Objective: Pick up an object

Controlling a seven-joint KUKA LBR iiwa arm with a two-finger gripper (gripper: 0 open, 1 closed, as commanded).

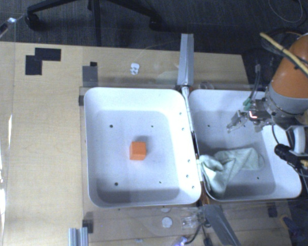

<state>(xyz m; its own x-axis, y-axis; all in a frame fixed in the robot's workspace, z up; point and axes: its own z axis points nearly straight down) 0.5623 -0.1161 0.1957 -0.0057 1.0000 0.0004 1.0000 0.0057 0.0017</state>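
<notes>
Camera view carries no readable writing. Nearest, a pale crumpled cloth (231, 164) lies in the right bin (282, 188), stretched left to right, one corner draped over the divider. An orange cube (138, 150) sits mid left bin (100, 137). Farther back, the gripper (241, 119) hangs spread, grasping nothing.

Bench (46, 152): pale wood-grain surface, smooth, with a slight sheen at left. Left bin (100, 186) and right bin (287, 186): white, matt, plastic-looking, finely speckled floors. Divider post (186, 60) between the bins: grey brushed metal. Orange block (138, 150): matt, soft-edged, foam-like. Cloth (231, 165): pale green-white fabric, crumpled and limp. Arm band (293, 70): glossy orange shell above grey casing. Floor (220, 9): dark, rough carpet weave.
</notes>
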